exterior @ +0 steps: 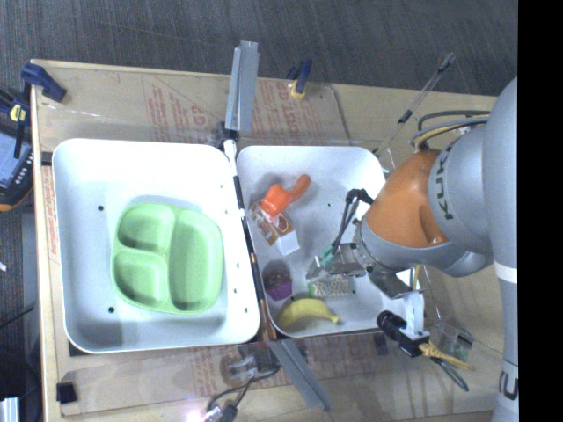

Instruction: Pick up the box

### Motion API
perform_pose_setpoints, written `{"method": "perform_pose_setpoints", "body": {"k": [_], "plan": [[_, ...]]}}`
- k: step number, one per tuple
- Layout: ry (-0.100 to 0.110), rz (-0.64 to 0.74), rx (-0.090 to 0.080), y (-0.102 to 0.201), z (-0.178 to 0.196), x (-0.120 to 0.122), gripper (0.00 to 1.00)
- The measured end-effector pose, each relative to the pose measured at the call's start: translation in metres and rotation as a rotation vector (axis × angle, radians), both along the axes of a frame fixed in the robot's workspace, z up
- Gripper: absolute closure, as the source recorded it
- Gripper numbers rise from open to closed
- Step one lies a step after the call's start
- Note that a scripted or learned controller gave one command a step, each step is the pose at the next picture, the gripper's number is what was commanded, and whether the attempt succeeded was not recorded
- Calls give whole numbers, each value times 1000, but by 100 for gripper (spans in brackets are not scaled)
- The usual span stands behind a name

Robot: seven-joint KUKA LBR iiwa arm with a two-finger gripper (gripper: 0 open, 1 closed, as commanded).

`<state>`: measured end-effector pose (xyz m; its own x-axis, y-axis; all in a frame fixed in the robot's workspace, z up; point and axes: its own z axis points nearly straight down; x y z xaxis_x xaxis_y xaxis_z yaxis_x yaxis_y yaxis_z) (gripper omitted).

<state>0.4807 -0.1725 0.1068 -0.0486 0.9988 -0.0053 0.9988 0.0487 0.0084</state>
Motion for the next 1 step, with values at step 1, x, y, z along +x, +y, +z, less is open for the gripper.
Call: {"method": "perform_pose_setpoints", "body": {"k": [1], "plan": [[9,49,6,78,123,-3,100]]}}
